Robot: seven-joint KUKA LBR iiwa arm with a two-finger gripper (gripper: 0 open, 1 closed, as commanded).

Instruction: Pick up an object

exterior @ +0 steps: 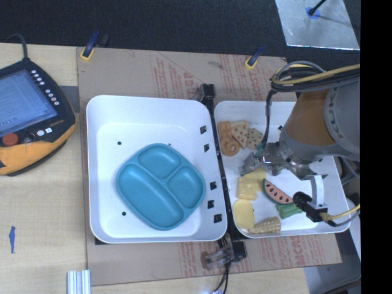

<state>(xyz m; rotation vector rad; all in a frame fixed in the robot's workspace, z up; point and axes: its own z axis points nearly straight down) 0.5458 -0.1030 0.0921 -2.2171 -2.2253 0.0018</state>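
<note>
Nearest the lens, along the lower rim of the right bin (343, 225), a corn cob (266, 226) is seen lying beside a pale yellow piece (242, 212). Just above them, a cheese wedge (248, 187), a watermelon slice (276, 192) and a green piece (288, 210) are gathered near the bin's middle. The hand (264, 162) is lowered over the cheese wedge, close above it; whether it is parted or closed cannot be told, and nothing is seen held. Further back, a pretzel (229, 144) and crackers (245, 135) are set against the bin's far left corner. In the left bin (98, 164), a blue divided plate (160, 185) is laid flat. A teach pendant (30, 118) is rested on the surface (37, 225) at the far left.
</note>
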